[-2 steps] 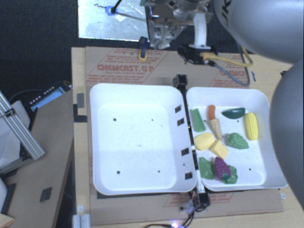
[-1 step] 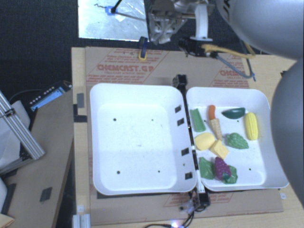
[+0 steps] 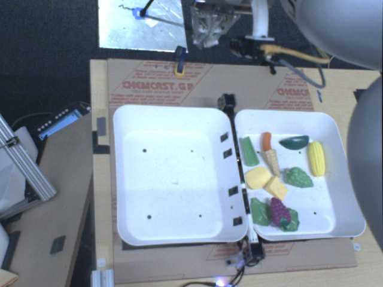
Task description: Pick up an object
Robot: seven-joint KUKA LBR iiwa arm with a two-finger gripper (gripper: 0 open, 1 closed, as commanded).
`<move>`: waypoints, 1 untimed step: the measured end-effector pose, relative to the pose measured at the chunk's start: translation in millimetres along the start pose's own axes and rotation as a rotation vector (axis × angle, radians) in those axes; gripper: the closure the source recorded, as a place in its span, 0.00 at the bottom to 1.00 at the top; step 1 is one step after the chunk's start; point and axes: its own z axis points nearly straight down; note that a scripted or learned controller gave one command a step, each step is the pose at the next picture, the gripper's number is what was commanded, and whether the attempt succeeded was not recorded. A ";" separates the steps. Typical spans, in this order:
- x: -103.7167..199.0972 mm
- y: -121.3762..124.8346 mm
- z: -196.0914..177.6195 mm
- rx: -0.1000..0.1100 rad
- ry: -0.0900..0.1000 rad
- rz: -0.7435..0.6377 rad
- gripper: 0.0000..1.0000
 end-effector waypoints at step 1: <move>26.3 -114.5 34.5 0.009 0.002 -0.006 1.00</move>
